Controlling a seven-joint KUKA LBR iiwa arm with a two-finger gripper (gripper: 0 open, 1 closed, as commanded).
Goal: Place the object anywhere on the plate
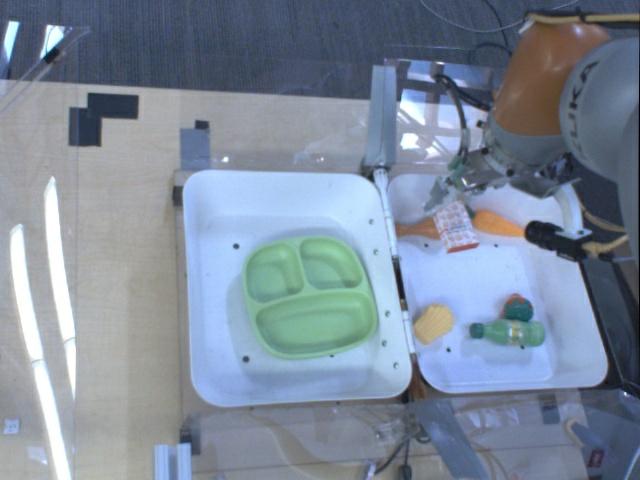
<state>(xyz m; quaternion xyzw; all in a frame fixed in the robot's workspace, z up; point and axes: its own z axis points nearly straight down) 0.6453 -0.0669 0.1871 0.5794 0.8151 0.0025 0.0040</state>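
Over on the left, a bare tan worktop (110, 298) with a couple of black squares near the back. Next along, left bin (205, 268) holding a green three-section plate (310, 296), sitting roughly mid-bin with white floor open all round it, widest toward the left wall. Then the divider where both bins touch. Right bin (570, 298): yellow corn piece (433, 322) near the front left, just beside the divider; green bottle (509, 333) lying on its side further right, a small orange-and-green bit right behind it. Orange carrot (480, 224) lying across the back. Gripper (452, 190) low over the back-left corner, right above a red-and-white packet (455, 229) overlapping the carrot. Can't tell how far open, or if gripping anything. Tight spot there, close to the bin's back wall.
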